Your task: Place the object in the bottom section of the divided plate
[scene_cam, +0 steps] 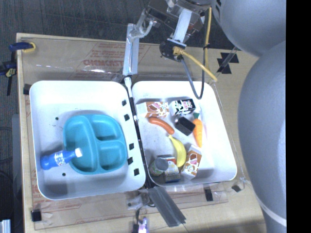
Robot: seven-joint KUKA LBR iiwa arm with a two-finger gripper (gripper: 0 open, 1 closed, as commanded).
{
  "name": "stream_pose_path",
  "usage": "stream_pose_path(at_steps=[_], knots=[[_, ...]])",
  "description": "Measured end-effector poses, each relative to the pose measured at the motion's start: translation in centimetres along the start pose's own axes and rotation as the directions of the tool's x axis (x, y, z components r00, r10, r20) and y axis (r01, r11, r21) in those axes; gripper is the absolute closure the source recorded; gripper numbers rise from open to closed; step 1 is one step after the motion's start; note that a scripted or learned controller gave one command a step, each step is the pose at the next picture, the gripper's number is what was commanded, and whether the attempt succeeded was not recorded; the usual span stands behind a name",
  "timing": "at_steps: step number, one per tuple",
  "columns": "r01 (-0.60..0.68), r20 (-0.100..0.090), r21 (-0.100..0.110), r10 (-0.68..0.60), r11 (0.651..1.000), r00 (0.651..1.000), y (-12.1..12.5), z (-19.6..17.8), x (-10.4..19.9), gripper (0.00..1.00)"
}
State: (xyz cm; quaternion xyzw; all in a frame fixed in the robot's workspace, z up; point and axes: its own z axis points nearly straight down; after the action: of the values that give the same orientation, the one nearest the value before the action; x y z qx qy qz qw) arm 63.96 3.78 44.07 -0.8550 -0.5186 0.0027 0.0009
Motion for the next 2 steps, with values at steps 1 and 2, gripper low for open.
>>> stream_pose_path(at_steps=[1,2], knots=[[0.188,-0.002,-0.003,-0.188,0.982,0.982,3.2,-0.1,-2.6,0.00],[0.058,-0.002,-0.003,-0.058,0.998,0.998,5.9,-0.1,-7.7,0.00]])
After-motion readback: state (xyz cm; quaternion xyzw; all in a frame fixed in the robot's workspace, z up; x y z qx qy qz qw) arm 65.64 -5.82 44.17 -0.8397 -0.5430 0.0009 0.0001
